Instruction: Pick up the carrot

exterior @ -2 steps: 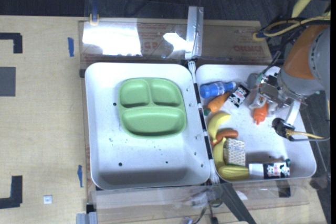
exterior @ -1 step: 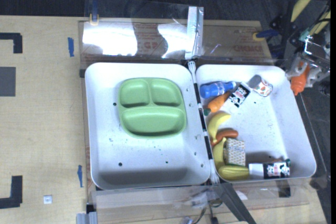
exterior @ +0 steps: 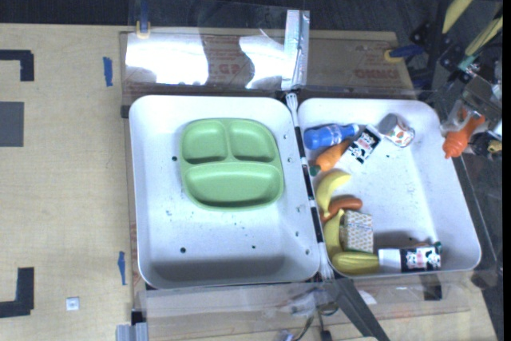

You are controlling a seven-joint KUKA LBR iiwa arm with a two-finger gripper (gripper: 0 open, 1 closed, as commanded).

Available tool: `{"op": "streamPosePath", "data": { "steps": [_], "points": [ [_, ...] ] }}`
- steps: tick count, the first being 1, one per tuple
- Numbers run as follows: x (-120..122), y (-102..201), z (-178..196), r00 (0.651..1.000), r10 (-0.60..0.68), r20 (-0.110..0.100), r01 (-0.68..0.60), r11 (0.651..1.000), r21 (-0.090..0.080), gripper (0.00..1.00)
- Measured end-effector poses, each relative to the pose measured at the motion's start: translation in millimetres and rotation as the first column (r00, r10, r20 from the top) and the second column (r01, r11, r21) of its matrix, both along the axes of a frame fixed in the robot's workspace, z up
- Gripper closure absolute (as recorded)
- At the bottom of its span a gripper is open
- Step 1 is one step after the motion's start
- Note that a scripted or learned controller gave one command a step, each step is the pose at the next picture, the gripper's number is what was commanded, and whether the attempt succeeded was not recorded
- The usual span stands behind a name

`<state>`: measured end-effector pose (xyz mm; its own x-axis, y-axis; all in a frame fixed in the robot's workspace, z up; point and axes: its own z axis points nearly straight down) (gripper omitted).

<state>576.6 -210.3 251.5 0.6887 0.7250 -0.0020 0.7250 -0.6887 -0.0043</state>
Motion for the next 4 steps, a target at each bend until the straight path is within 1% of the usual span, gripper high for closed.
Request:
{"op": "streamPosePath", "data": {
  "steps": [1,2,3,4],
  "points": [
    [-47,30,-160,0.994,-0.112,-0.001,0.112,0.994,0.010,1.00],
    [-48,30,-151,0.994,-0.114,-0.002,0.114,0.993,0.011,1.00],
    [-9,13,-62,0.991,-0.131,0.002,0.131,0.991,-0.001,1.00],
    [-9,13,-62,0.991,-0.131,0.002,0.131,0.991,-0.001,0.00]
  ]
}}
